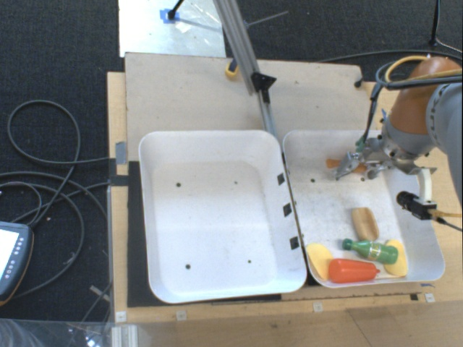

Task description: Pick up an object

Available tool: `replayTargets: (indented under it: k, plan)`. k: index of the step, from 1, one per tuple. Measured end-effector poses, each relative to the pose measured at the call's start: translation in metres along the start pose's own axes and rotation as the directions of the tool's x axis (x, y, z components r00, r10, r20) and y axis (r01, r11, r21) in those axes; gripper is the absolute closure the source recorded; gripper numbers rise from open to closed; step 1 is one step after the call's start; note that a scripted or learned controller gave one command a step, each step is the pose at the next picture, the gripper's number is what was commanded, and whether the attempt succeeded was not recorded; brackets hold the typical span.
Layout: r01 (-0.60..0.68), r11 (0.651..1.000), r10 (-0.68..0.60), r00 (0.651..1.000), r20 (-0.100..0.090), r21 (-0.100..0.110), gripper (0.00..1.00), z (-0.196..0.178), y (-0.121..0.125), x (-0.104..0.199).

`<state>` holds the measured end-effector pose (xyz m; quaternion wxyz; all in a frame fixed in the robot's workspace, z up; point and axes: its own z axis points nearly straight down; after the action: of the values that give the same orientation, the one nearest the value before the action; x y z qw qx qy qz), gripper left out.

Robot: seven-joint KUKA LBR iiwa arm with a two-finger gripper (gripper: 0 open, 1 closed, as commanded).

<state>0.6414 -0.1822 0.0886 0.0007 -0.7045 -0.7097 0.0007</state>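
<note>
Right bin [318, 194], green bottle [372, 250] lying crosswise

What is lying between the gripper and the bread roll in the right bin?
Nothing: the camera view shows bare white bin floor between the gripper and the bread roll.

A single fixed camera looks down at a slant from high above the pale wooden bench [181, 92], set back far enough to take in both shallow white plastic bins [217, 215] and the dark carpeted floor [58, 42] around them. The lens faces toward 12 o'clock, with the bench's near edge at 6 o'clock. The grey robot arm with its orange band [423, 103] enters at 3 o'clock. A slanted grey metal pole [242, 42] rises toward 12 o'clock. Black cables [43, 150] loop at 9 o'clock.
</note>
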Motion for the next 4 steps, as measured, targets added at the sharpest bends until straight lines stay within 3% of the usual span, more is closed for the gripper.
replayTargets:
  k: [1, 4]
  plan:
    - [0.003, 1.0, -0.003, 1.0, 0.001, -0.007, 1.0, -0.014, 0.002, 0.0]
    - [0.0, 1.0, 0.0, 1.0, 0.002, -0.01, 1.0, -0.152, 0.018, 0.003]
